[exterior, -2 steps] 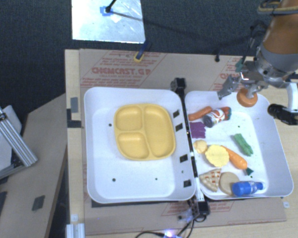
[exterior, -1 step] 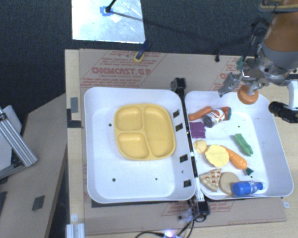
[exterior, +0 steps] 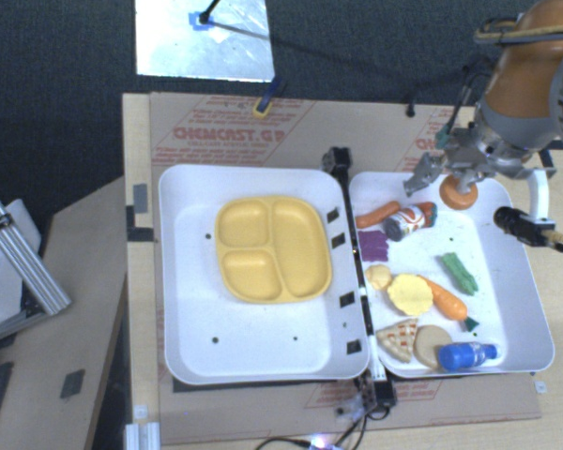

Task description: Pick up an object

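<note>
Over the far corner of the right-hand shallow white plastic bin [exterior: 530,307], in the camera view, I am hanging my two-finger gripper [exterior: 438,169] from my grey arm, which is reaching in from the right with its orange band showing. My fingers [exterior: 422,178] are standing spread apart, and nothing is sitting between them. Just beside them, toward the far right corner of the bin, a small round orange piece [exterior: 459,195] is lying. A little nearer the bin's middle, an orange toy carrot [exterior: 379,216] and a red-and-white can-like toy [exterior: 411,221] are lying touching each other, with a purple block [exterior: 372,246] just below them.

Further toward the near edge, a green oblong piece [exterior: 459,272], a yellow round slice [exterior: 410,294], a second orange carrot [exterior: 448,300], a pizza-like wedge [exterior: 399,337] and a blue bottle-shaped toy [exterior: 465,354] are lying scattered. In the left white bin [exterior: 183,279], a yellow divided plastic plate [exterior: 270,249] is sitting alone.

I judge I am in the approach step, with nothing picked yet. The next move calls for me to settle on one piece, likely the carrot or the round orange one nearest me, line my open fingers across it, lower, and close.
</note>
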Tool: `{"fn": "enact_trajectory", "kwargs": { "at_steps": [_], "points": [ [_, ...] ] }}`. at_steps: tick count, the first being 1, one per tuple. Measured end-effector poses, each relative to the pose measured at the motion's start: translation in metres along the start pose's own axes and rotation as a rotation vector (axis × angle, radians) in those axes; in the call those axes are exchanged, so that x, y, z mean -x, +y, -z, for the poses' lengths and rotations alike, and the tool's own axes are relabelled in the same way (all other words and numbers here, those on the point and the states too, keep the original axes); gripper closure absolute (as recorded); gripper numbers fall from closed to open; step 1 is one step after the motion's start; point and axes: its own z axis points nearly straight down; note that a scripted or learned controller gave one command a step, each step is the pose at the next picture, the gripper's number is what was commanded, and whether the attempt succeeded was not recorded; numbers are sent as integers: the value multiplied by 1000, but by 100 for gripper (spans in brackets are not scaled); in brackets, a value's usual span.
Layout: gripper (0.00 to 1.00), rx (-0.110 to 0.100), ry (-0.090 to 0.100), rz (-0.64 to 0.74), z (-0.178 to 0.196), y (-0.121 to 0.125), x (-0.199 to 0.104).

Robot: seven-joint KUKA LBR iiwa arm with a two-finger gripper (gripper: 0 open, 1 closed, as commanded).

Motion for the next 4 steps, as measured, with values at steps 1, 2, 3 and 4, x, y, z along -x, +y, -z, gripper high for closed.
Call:
{"fn": "enact_trajectory", "kwargs": {
  "at_steps": [1,2,3,4],
  "points": [
    [0,0,1,0,-46,-8,1],
    [0,-1,1,0,-93,-17,-1],
    [0,2,0,1,-143,-16,-1],
    [100,6,-2,0,-130,-15,0]
  ]
}}
